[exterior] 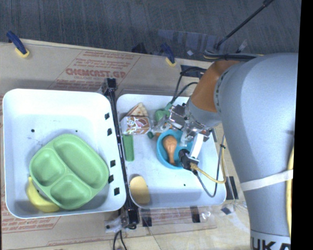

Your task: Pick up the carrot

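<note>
Two white bins sit side by side on the tabletop; the right bin (205,194) carries the work. The carrot (170,147), a stubby orange piece, lies inside a blue bowl (162,154) near the middle of that bin, closer to its right wall than to the divider.

The hand (189,144) is low over the bowl's right rim, wrist cables trailing toward the bin's near right corner. Its state cannot be told: the wrist body and bracket cover the tips. The carrot appears just beside the hand on the side facing the divider, possibly touching it, but nothing shows it lying between the tips, so no hold is recorded.

Assessment of the step in hand: this looks to be the closing approach to a grasp. To do it well, the hand should be centred over the carrot rather than over the rim, since a tip landing on the bowl's edge could tip or drag the bowl. The carrot's rounded, tapering body is likely to squirm sideways under pressure, so the closure is best made across its thicker part, followed by a straight lift.

Neighbouring items: a green stick (128,146) along the divider, a printed packet (137,124) toward the far wall, and a yellowish cup (139,189) at the near edge. All are well apart from the bowl.
</note>
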{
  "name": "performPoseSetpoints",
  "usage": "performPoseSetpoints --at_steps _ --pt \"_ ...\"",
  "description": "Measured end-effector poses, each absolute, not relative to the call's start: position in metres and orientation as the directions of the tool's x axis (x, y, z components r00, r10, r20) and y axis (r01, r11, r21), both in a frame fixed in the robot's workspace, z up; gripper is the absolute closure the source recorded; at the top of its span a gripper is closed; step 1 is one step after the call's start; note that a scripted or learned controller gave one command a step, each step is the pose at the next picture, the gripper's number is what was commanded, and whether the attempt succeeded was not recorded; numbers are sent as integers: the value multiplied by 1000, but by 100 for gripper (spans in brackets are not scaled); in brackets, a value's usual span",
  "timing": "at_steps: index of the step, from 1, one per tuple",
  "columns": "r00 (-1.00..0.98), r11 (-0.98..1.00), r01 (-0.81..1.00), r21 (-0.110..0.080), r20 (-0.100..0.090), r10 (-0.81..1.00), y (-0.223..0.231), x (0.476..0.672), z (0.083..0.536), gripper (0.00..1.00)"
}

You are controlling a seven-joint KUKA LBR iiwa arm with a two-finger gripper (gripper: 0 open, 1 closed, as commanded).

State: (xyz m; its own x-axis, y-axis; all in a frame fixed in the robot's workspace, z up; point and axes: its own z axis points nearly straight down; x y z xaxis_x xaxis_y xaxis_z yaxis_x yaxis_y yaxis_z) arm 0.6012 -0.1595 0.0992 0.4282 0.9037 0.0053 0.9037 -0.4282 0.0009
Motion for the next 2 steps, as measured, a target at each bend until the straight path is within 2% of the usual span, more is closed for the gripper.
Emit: performPoseSetpoints --at_steps 1,2 --pt "419 -419 908 -5 11 908 -156 603 110 100" --pt "344 -344 939 -5 3 939 -71 636 194 100"
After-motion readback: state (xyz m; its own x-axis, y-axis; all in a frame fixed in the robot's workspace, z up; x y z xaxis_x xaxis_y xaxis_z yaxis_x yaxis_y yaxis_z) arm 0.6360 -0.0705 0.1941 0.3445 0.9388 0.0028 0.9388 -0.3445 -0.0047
